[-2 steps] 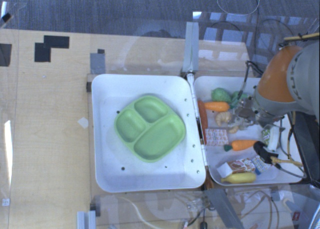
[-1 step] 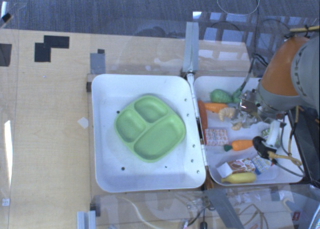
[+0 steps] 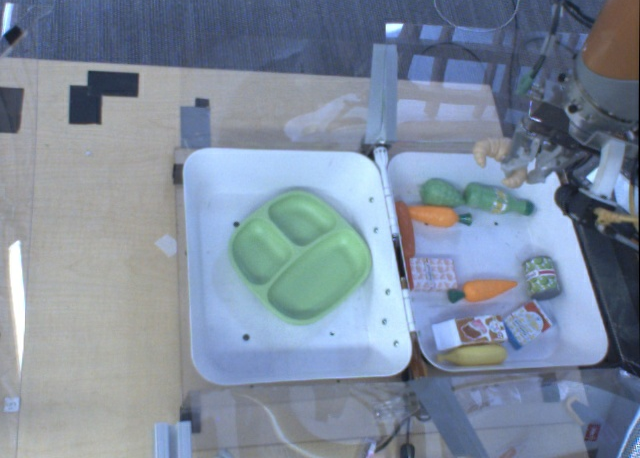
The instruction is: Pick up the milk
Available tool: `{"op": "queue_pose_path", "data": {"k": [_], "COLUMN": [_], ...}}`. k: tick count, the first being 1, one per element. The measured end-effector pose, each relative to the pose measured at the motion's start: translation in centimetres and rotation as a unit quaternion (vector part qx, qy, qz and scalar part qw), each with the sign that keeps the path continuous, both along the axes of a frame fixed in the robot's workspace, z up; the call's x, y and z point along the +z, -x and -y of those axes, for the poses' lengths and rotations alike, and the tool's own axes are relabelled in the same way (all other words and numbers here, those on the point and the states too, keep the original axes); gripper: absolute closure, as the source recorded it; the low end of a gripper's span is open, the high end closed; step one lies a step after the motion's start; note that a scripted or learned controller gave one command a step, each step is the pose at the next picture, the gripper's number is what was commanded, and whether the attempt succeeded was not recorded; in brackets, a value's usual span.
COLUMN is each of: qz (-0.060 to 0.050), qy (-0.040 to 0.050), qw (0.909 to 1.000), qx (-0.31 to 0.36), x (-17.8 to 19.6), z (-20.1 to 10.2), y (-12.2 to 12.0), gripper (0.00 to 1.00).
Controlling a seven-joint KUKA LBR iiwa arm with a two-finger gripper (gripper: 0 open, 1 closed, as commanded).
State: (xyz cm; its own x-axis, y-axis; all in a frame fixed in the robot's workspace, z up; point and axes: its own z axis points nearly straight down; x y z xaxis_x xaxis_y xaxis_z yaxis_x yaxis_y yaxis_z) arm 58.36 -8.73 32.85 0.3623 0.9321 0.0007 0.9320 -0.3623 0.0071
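The milk (image 3: 492, 329) is a white carton with red and blue print. It lies on its side near the front edge of the right bin (image 3: 585, 291), just behind a yellow banana (image 3: 474, 354). My gripper (image 3: 528, 158) hangs over the far right corner of that bin, well behind the carton and apart from it. A beige lumpy object (image 3: 492, 151) sits right beside the gripper at the bin's back rim; whether it is touched I cannot tell. The orange band of the arm (image 3: 612, 31) shows at the upper right.
The right bin also holds a green bottle (image 3: 495, 198), two carrots (image 3: 440, 215) (image 3: 483, 290), a small can (image 3: 540, 276), a pink checkered packet (image 3: 432, 273) and a red stick (image 3: 403, 231). A green divided plate (image 3: 300, 256) lies in the left bin (image 3: 210, 346).
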Motion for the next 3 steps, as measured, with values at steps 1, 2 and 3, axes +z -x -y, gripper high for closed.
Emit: {"op": "queue_pose_path", "data": {"k": [1,2,3], "qz": [-0.003,0.0,-0.002], "qy": [-0.0001,0.0013,0.0006], "qw": [0.9975,0.9941,0.9886], "qx": [0.07,0.108,0.15], "x": [-14.7,-2.1,-10.7], "z": [7.2,8.5,9.4], "y": [4.0,6.3,9.6], "gripper": [1.0,1.0,1.0]}}
